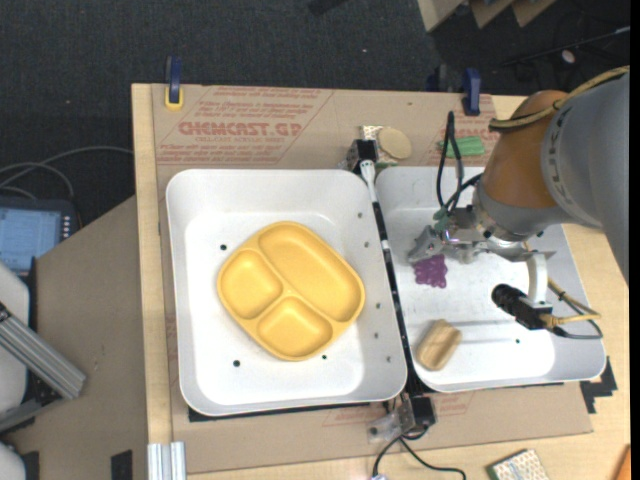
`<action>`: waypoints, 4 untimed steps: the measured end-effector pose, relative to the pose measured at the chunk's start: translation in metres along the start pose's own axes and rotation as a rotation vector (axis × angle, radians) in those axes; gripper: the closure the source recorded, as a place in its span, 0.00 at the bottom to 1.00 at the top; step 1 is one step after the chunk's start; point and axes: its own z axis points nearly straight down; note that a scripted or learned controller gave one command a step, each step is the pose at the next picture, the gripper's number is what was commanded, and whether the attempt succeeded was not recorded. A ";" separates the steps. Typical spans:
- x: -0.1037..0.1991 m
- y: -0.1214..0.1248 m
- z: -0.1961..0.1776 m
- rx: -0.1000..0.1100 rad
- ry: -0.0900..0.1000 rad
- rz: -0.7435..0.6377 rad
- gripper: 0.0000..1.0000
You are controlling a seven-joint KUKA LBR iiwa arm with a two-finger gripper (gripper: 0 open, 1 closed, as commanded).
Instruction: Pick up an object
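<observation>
White plastic makes up both shallow bins, set side by side with their inner rims touching down the middle of the tabletop [260,133]. The left bin [185,268] holds a yellow divided plate [290,288] with three compartments, lying at a slant near the centre, with bare white floor all round it and widest along the near and far walls.

The right bin [500,363] has the task's things. A small purple cluster [431,270] lies toward its left wall, and a tan block [437,345] rests nearer the front left corner, apart from the cluster and just clear of the wall. The floor between the block and the front right corner is bare.

The hand [447,240] hangs just above the far edge of the purple cluster. Whether it is open or closed cannot be told, since the wrist and the grey arm [560,158] with its orange band cover it, and nothing can be seen held in it. The arm also hides the far right part of that bin.

Red print on the brown sheet behind the bins reads "CHEMCAST GP"; the smaller lines around it are too fine to read. Two blue clamps [175,93] grip the sheet's far edge. A blue-screened device [30,233] is cut off at the left.
</observation>
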 end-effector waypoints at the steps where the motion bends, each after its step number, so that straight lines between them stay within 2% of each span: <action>1: -0.013 -0.111 0.000 0.015 0.005 0.007 0.00; 2: 0.006 -0.047 0.000 -0.001 0.000 -0.002 0.00; 3: 0.004 -0.006 0.000 0.000 0.000 0.000 0.00; 4: 0.004 -0.007 -0.010 0.001 -0.001 0.001 1.00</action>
